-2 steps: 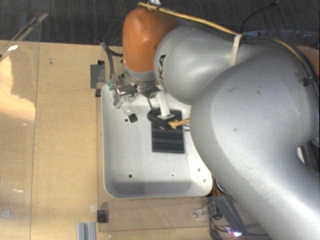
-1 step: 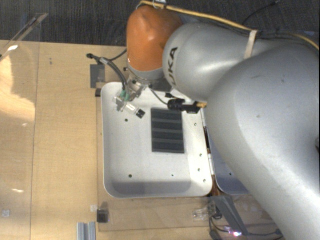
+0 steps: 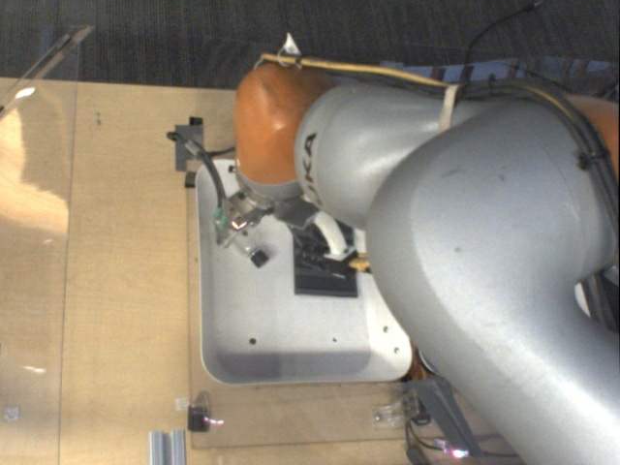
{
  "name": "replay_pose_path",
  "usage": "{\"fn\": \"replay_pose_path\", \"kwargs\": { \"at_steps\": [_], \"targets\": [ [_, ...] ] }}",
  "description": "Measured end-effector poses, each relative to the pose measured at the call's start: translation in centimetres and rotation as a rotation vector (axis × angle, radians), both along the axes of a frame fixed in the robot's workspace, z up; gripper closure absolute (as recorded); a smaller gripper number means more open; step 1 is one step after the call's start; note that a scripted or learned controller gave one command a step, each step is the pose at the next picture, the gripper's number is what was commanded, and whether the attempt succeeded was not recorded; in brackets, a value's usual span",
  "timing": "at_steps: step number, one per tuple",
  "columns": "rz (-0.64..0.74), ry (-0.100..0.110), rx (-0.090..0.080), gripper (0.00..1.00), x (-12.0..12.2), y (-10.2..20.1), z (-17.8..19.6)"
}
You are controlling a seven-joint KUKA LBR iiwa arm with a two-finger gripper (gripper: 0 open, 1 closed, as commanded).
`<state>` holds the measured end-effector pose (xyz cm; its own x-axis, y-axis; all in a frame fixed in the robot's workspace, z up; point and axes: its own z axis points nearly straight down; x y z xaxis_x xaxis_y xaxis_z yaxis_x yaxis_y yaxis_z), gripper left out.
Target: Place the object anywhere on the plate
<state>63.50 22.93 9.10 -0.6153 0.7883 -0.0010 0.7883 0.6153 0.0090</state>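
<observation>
Over the white bin (image 3: 291, 356), arm low; black gripper (image 3: 320, 260) near the floor. Finger state: cannot tell. Object and plate not identifiable; placement unconfirmed, judged incomplete.

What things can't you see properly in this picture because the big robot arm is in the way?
- The plate: hidden in the camera view; the grey arm covers the right side of the bench.
- The second bin: covered by the arm too. The left white bin is partly visible.
- The gripper: the wrist above hides whether it is open or shut.
- The object: cannot be identified; the small bits near the wrist are too small and blurred.
</observation>
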Motion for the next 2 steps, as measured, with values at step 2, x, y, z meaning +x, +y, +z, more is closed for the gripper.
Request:
{"fn": "replay_pose_path", "kwargs": {
  "at_steps": [2],
  "targets": [
    [0.788,-0.009,-0.014,1.00,-1.6,0.0,0.0]
  ]
}}
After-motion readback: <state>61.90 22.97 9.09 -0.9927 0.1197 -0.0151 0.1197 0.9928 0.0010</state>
